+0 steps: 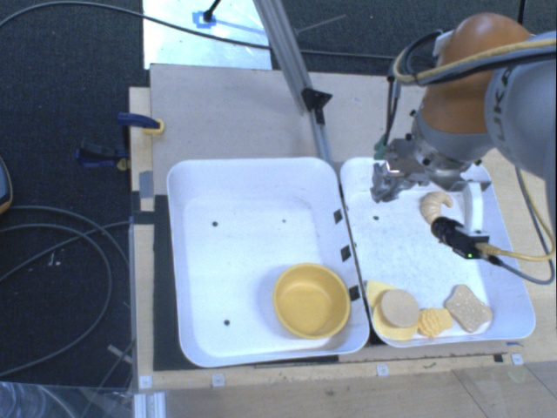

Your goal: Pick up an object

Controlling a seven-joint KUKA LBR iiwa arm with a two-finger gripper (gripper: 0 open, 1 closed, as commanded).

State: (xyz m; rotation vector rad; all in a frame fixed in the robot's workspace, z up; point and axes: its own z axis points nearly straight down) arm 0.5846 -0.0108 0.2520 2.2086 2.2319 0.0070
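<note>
My gripper (385, 184) hangs low over the far left part of the right bin (513, 273), above bare bin floor. A pale croissant-shaped piece (434, 205) lies just to its right, apart from it. Along the near edge of that bin lie a round tan bun (400, 307), a yellow wedge (375, 293) partly under the bun, a small yellow waffle (433, 322) and a beige bread slice (468, 309). A yellow bowl (311, 300) stands upright in the near right corner of the left bin (200, 233).
A slanted metal pole (287, 46) rises behind the bins, near the wall between them. Cables run across the dark floor to the left. A blue clamp (130, 122) grips the bench's left edge.
</note>
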